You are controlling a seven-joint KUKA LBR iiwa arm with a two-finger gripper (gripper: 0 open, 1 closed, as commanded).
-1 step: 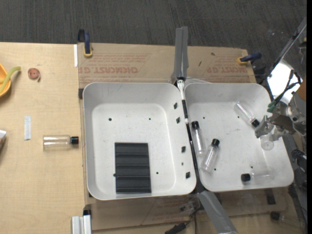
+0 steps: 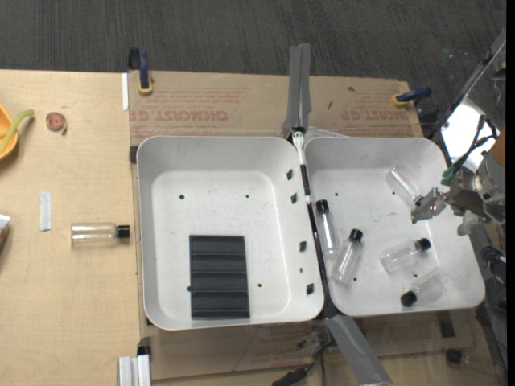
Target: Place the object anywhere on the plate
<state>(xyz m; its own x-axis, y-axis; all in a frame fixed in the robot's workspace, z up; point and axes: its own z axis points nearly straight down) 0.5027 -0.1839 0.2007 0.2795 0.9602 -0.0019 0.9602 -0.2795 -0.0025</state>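
In the camera view, two shallow white bins sat side by side on the worktop (image 2: 72, 296). The left bin (image 2: 161, 167) contained a black ribbed plate (image 2: 218, 277) lying flat near its front wall. The right bin (image 2: 362, 155) contained several clear vials with black caps: one (image 2: 325, 223) along the left wall, one (image 2: 348, 254) just beside it, one (image 2: 400, 183) toward the back, one (image 2: 405, 256) right of centre, and one (image 2: 422, 289) near the front wall. All the vials lay well apart from the plate. The claw (image 2: 428, 205) was positioned over the right side of the right bin, near the back vial. Whether the claw was open or closed, and whether it gripped anything, could not be determined. Another clear vial (image 2: 100, 232) lay on the worktop left of the bins.
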